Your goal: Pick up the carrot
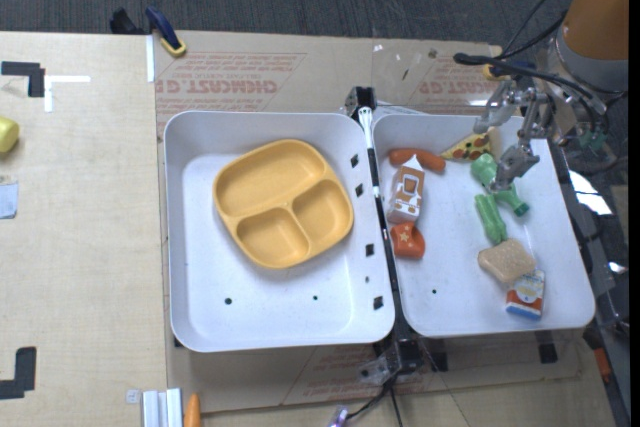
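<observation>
Your carrot point(417, 158) lies near the back left corner of the right bin point(570, 310), just behind a small carton point(406, 194) and touching nothing but the bin floor, as far as you can see. A tomato point(408, 241) sits in front of that carton. Your end effector point(508, 147) hangs over the back right part of the same bin, well apart from the carrot, with a pizza slice point(468, 148) between them and green vegetables point(492, 200) just below it. You cannot tell from this angle how its grasping parts stand. A bread slice point(508, 261) and a little box point(525, 296) lie nearer you. The left bin point(190, 315) carries a yellow divided plate point(283, 203).
</observation>
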Available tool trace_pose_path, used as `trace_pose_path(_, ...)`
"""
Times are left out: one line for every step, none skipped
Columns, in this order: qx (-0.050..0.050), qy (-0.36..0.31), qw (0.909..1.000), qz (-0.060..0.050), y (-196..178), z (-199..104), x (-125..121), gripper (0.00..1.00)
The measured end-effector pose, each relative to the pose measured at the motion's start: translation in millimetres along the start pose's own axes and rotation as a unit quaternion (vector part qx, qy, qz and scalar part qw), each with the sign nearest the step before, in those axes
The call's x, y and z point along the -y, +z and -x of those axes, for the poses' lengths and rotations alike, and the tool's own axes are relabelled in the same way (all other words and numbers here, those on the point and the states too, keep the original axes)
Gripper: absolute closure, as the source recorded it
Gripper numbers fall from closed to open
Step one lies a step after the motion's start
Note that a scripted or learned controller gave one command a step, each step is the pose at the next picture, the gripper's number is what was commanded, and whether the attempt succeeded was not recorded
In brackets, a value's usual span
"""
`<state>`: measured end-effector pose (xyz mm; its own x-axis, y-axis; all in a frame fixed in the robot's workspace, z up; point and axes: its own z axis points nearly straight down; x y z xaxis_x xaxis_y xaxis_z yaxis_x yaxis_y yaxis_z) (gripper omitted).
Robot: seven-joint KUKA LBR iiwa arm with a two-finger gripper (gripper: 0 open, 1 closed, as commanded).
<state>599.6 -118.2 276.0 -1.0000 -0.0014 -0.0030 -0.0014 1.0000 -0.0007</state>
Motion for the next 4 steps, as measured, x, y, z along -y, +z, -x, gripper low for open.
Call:
trace_pose_path(-0.001,0.017,0.9998,0.0,173,-44,-23,0.0)
trace_pose_path(0.0,-0.094,0.9955,0.0,183,-104,-27,0.0)
trace_pose_path(0.003,-0.226,0.9742,-0.001,164,-112,10,0.0)
trace_pose_path(0.001,-0.253,0.9674,0.0,183,-106,16,0.0)
